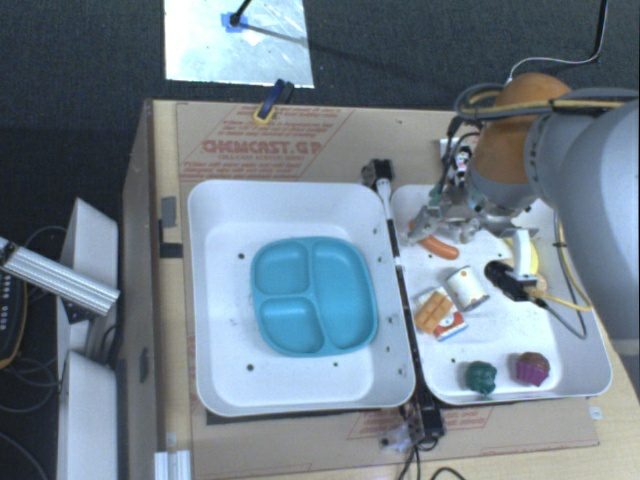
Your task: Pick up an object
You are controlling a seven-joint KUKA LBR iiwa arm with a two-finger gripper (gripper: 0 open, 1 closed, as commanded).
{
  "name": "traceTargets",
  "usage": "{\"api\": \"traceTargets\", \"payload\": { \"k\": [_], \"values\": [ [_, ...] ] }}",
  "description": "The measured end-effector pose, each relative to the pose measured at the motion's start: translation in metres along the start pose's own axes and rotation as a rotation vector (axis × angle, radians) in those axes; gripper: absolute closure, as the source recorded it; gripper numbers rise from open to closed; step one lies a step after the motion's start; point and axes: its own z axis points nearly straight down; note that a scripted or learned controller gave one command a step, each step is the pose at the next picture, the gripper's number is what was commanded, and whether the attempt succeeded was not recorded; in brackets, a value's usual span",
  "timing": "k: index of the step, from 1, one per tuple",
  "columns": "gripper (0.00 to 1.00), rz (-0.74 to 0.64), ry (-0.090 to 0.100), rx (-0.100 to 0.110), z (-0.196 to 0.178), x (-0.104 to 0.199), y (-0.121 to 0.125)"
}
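Lying just beneath the claw (443,226) — orange sausage (439,247) in the right bin (590,368) — claw's grip state unclear.

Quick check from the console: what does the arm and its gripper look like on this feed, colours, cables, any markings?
The arm is a thick, rounded grey body with an orange band above the wrist. Thin cables loop over the orange section, and a black cable trails up behind it. The gripper is a small metallic grey assembly with dark wiring at its base. No lettering can be made out.
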Motion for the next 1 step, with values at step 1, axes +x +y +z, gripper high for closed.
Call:
{"api": "traceTargets", "payload": {
  "k": [1],
  "values": [
    [1.0, -0.002, 0.0, -0.003, -0.0111, 0.0, 0.001]
  ]
}}
